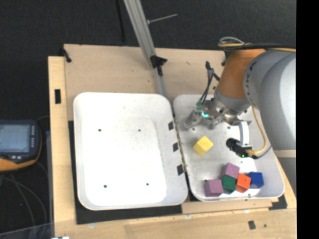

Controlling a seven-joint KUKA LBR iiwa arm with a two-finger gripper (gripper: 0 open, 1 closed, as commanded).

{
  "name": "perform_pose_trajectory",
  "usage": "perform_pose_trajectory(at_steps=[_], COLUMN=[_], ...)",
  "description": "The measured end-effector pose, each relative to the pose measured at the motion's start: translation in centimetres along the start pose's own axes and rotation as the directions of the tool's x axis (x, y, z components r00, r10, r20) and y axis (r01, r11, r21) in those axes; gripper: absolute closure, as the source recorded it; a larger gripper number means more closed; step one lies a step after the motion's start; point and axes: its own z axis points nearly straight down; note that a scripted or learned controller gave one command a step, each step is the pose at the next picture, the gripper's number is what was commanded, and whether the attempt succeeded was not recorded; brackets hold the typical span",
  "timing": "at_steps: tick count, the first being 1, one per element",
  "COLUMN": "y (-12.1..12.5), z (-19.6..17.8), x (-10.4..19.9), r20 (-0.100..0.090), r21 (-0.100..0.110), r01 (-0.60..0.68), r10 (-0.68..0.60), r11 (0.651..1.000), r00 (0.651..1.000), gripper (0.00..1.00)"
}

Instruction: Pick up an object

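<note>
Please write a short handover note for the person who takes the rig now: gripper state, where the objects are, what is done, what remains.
Gripper: low over the right bin's upper part, holding nothing visible.
Yellow block: lies apart, just below the gripper.
Two purple blocks, green, orange and blue: clustered at the bin's lower edge.
Done: no pick yet.
Left: grasp one; yellow looks easiest.

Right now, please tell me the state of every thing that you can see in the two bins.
Gripper: low in the right bin, holding nothing visible.
Yellow block: lying free, apart from the others.
Purple blocks, green block, orange block, blue block: clustered at the near edge.
</note>
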Motion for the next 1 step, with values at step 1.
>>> perform_pose_trajectory(at_steps=[1], y=[0.00], z=[0.00], x=[0.00], r20=[0.000], r21=[0.000], r01=[0.000], r10=[0.000], r11=[1.000], r00=[1.000], gripper=[0.00])
